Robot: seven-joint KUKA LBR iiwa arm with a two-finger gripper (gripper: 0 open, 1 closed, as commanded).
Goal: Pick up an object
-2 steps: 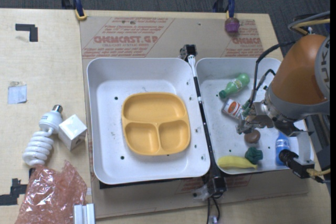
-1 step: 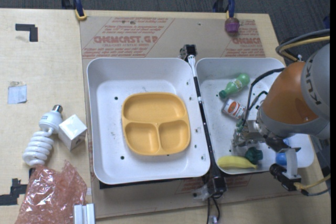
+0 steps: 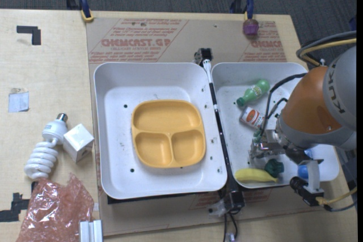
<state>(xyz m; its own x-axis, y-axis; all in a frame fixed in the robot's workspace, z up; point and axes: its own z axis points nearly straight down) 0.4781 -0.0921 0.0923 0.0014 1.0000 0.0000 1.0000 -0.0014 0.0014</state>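
The right bin (image 3: 228, 80) holds a green bottle (image 3: 253, 92) lying near its back, a small orange-and-white container (image 3: 251, 117) below the bottle, a banana (image 3: 256, 176) along the front wall, a dark green piece (image 3: 274, 167) and a blue piece (image 3: 304, 170). My gripper (image 3: 262, 147) hangs low inside this bin. It is just above the banana, left of the dark green piece and below the small container. The arm's orange band (image 3: 309, 105) hides the bin's right part. A yellow divided tray (image 3: 168, 133) lies in the left bin (image 3: 105, 122).
On the bench left of the bins lie a spiral light bulb (image 3: 45, 150), a white cube (image 3: 78, 141) and crumpled pink wrap (image 3: 51, 209). A purple object (image 3: 250, 26) sits behind the right bin. A black divider (image 3: 211, 93) runs between the bins.
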